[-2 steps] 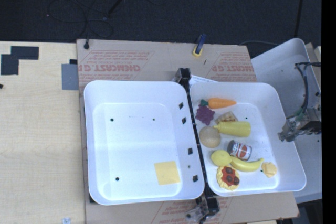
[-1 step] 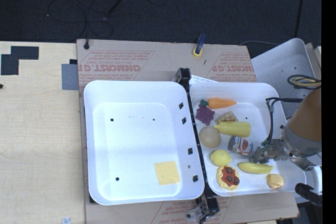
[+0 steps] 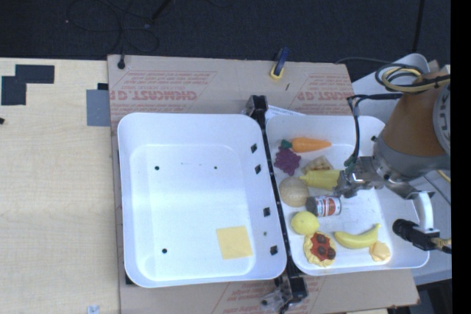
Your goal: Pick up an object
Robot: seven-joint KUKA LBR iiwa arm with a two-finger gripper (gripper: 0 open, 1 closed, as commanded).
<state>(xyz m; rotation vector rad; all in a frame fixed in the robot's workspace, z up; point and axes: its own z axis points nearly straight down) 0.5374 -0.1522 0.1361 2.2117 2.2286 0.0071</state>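
The fingers are seen from above at the end of the grey arm, and whether they are spread or pressed together cannot be told; nothing can be made out between them. The gripper [image 3: 353, 181] is placed just above and to the right of the small can [image 3: 324, 206], which lies on its side in the right bin [image 3: 362, 215]. A yellow wedge [image 3: 319, 178] is found directly above the can, its right end just beside the gripper; contact between them cannot be judged. A beige round item [image 3: 294, 192] is set to the upper left of the can, almost touching it, and a purple item [image 3: 287, 160] lies further up on that side. An orange carrot [image 3: 310, 145] is seen well above the can. A lemon [image 3: 305, 223] rests just below and left of the can, with a red and yellow piece [image 3: 319, 248] below that. A banana [image 3: 357, 237] lies below and right of the can, and a small yellow-orange piece [image 3: 380, 251] beyond it. Far left of the can, a yellow square [image 3: 234, 242] lies flat in the left bin [image 3: 122, 158].
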